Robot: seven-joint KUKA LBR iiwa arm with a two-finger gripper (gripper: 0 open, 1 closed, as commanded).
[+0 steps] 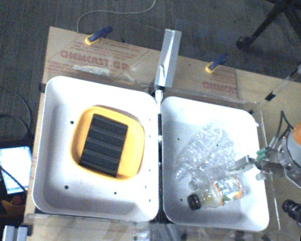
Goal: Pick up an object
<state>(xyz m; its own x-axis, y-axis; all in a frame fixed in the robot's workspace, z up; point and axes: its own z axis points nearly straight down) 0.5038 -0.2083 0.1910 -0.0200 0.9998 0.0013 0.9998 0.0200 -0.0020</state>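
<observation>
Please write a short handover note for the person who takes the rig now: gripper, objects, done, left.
Gripper: over the right bin, near its right wall; grip state unclear, nothing seen held.
Right bin: clear crumpled plastic in the middle, small bottle with dark cap lying below it.
Left bin: yellow tray with a black ridged block.
Done: no pick yet.
Left: grasp and lift one object.

A single fixed camera looks down at a slant from well above the desk point(143, 64), far enough to take in both white bins point(56, 129) whole, with grey floor beyond. The pincer point(255, 163) enters at the frame's right side, the bins lying leftward of it.
</observation>
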